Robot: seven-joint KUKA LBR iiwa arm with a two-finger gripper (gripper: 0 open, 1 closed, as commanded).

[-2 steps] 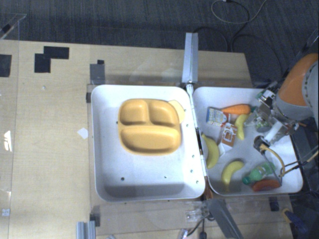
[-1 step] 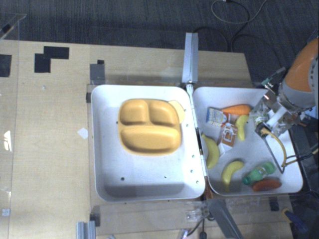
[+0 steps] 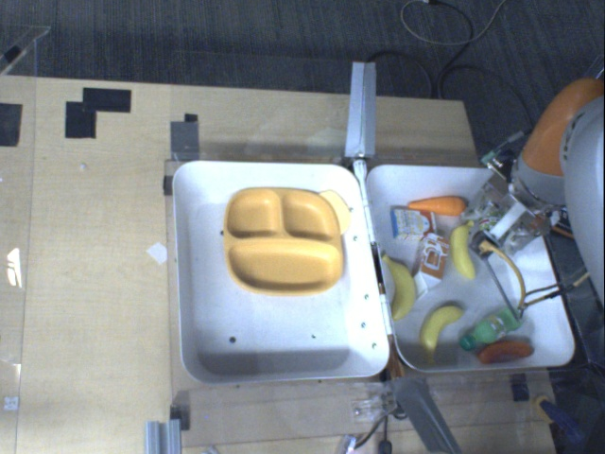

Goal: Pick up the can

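The right bin (image 3: pixel 558 291) holds a jumble of small items. A small brown and white item (image 3: pixel 433 253) lies near its middle left, and it may be the can; I cannot tell for sure. My gripper (image 3: pixel 489 227) hangs over the upper right part of this bin, just right of an upright yellow banana (image 3: pixel 462 252) and below an orange carrot (image 3: pixel 437 205). It sits roughly 60 pixels right of the brown and white item. The grey arm with its orange band (image 3: pixel 560 130) comes in from the right edge.
The right bin also holds a blue and white packet (image 3: pixel 408 221), two more bananas (image 3: pixel 402 287) (image 3: pixel 440 323), a green bottle (image 3: pixel 490 331) and a red item (image 3: pixel 506 351). A black cable (image 3: pixel 509 277) loops under the gripper. The left bin (image 3: pixel 198 282) carries a yellow divided tray (image 3: pixel 282 237).
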